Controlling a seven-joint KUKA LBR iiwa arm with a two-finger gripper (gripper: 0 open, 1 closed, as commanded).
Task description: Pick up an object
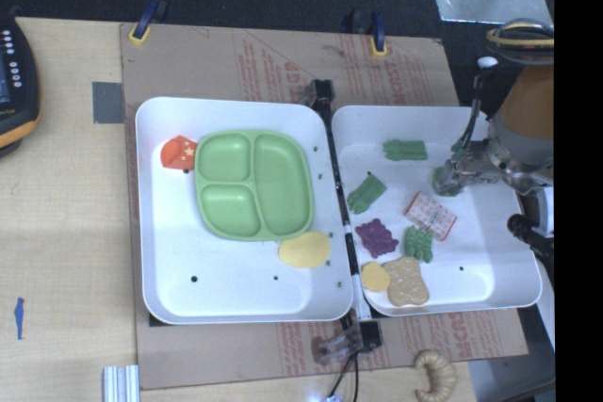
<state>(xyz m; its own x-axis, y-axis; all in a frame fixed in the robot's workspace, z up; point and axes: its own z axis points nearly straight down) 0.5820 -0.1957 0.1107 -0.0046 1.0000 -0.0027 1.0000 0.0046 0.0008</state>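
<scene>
Closest to the camera, on the bare cardboard sheet point(236, 358) below the bins, there's a curled tan shrimp-shaped toy point(435, 374) lying by itself.

Moving up into the right white bin point(513, 282), along its near edge you get a beige toast-shaped slice point(406, 281) with a small yellow round piece point(375, 276) touching its left side. Just above those sit a small green leafy chunk point(418, 244) and a purple grape bunch point(376, 236), near each other. Next up is a pink and white checkered wrapper-looking packet point(431, 215), then a dark green pickle-shaped piece point(366, 193) over by the bin's left wall. Furthest back in that bin is a flat green rectangular piece point(405, 150).

In the left white bin point(170, 287), a pale yellow lemon-like blob point(304, 249) is touching the near edge of a light green three-compartment plate point(254, 184). A red tomato-like piece point(178, 152) sits just beside the plate's far left corner.

The grey two-finger gripper point(449, 179) is over the right bin's far right part, near the checkered packet but apart from it. Honestly can't tell if the claw is open or closed from this angle, and nothing visible sits between its tips.
</scene>
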